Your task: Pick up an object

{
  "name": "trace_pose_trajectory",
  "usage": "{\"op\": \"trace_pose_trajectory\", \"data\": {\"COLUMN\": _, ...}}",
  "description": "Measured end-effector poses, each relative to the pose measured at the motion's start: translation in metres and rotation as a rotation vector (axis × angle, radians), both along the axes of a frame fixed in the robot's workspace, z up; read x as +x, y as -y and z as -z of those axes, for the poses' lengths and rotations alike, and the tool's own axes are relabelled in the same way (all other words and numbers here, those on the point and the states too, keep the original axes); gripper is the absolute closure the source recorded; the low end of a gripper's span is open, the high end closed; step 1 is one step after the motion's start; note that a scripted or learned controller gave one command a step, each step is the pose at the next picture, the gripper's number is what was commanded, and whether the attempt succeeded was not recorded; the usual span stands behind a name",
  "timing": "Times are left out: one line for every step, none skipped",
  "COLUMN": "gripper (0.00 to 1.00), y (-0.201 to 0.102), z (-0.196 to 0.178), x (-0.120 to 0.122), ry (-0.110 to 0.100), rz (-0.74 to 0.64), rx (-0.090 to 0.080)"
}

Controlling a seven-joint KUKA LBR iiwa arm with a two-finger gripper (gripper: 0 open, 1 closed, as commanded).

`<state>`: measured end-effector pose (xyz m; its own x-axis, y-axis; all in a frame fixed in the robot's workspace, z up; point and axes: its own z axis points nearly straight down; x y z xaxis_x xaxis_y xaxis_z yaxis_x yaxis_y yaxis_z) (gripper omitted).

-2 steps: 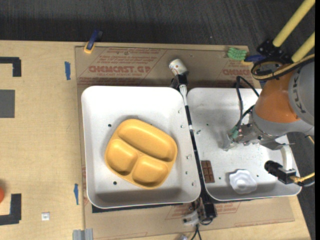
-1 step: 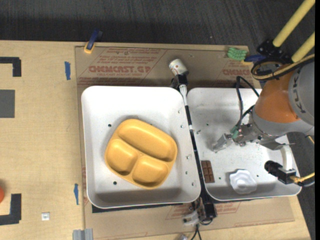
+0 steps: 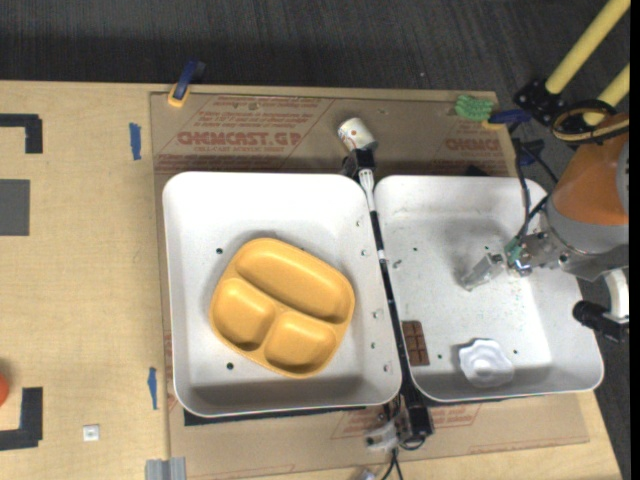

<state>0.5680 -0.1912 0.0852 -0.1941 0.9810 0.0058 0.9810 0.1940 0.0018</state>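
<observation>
The gripper (image 3: 478,271) is seen low over the floor of the right bin (image 3: 440,203); whether its jaws are apart or together cannot be told, since they are blurred. A small white plastic object (image 3: 482,359), lumpy in outline, is found below the jaws in the view, apart from them, near the bin's lower wall. A smooth yellow three-compartment tray (image 3: 282,305) is seen well to their left, in the left bin (image 3: 200,218). The arm (image 3: 590,213) is cut off at the right.
</observation>
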Motion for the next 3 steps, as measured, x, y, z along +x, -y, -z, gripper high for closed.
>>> {"op": "trace_pose_trajectory", "data": {"gripper": 0.0, "y": -0.032, "z": 0.0, "x": -0.089, "ry": -0.002, "rz": 0.038, "rx": -0.005}}
{"op": "trace_pose_trajectory", "data": {"gripper": 0.0, "y": -0.092, "z": 0.0, "x": -0.074, "ry": 0.002, "rz": 0.039, "rx": -0.006}}
{"op": "trace_pose_trajectory", "data": {"gripper": 1.0, "y": -0.093, "z": -0.01, "x": -0.073, "ry": 0.004, "rz": 0.04, "rx": -0.005}}
